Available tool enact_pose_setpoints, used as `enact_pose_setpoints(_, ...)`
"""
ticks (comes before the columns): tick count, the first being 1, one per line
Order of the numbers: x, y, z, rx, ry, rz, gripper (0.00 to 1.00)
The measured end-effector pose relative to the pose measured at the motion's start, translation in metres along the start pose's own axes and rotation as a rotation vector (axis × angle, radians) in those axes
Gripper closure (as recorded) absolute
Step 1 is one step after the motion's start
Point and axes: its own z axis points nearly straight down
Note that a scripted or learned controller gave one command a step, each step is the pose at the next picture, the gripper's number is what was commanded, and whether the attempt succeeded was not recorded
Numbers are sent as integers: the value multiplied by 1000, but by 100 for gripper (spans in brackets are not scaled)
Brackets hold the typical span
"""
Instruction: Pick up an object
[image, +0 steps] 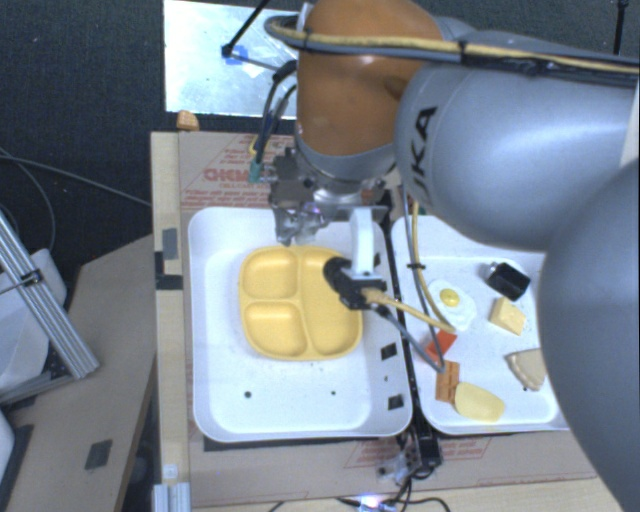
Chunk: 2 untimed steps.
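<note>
So the grey arm with the orange band (350, 90) comes in from the right, and its gripper (291, 232) hangs low over the far end of the left shallow white bin (215, 400). It sits right at the top edge of the yellow plastic divided plate (285, 310). Honestly can't tell if the pincer is spread or pressed together from this angle, and I don't see it pinching anything.

The plate lies flat in the upper middle of that left bin, three compartments facing up.

The right white bin (500, 426) has all the small stuff:
- a toy fried egg (450, 300) near its left wall
- a small black block (508, 280) further back
- a pale yellow cheese wedge (508, 317) just beside the block
- a tan bread piece (527, 368) by the arm
- a yellow oval piece (478, 402) at the front
</note>
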Motion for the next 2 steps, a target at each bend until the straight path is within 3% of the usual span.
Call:
enact_pose_setpoints(1, 18, 6, -142, -27, 9, 3, 100)
enact_pose_setpoints(2, 19, 28, -6, -4, -1, 8, 100)
